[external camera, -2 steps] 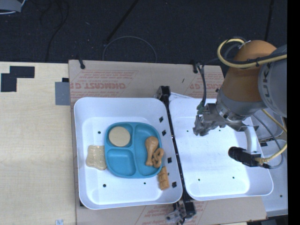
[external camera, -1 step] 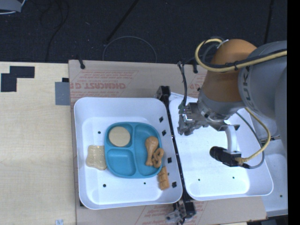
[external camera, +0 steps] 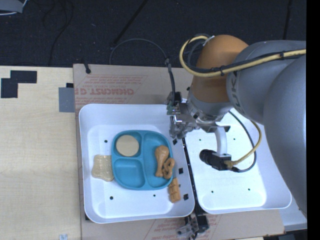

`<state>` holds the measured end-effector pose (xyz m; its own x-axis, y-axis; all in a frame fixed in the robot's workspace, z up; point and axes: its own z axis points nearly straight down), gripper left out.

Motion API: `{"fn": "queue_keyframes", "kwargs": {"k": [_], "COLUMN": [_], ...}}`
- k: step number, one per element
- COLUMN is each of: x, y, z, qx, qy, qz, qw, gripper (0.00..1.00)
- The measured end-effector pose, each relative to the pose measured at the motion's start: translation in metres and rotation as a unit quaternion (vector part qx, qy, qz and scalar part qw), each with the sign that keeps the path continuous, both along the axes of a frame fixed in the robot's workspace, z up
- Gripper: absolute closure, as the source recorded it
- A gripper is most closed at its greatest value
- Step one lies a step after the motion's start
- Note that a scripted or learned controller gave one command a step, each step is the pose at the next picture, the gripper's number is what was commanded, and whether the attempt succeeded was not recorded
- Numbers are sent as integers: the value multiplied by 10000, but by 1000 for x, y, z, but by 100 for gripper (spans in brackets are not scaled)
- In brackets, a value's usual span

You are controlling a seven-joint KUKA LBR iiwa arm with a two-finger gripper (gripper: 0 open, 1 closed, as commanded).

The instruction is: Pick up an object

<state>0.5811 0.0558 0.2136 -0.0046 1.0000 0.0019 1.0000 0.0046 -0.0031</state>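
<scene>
So far nothing is lifted: my gripper (external camera: 176,130) hangs over the bins' shared edge, its grip state I cannot tell. Just below-left of it lies the drumstick (external camera: 161,160) on the blue tray (external camera: 131,176), ungrasped.

Even overhead light, bright white bins (external camera: 95,134) slightly glaring, soft faint shadows, mild overall blur.
</scene>
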Motion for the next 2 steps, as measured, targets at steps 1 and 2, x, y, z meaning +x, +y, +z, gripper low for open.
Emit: {"fn": "queue_keyframes", "kwargs": {"k": [1, 2], "x": [8, 8], "y": [53, 51], "z": [11, 10], "qx": [-8, -15], "qy": [-8, 4], "qz": [-4, -12], "qw": [10000, 10000], "gripper": [100, 0]}}
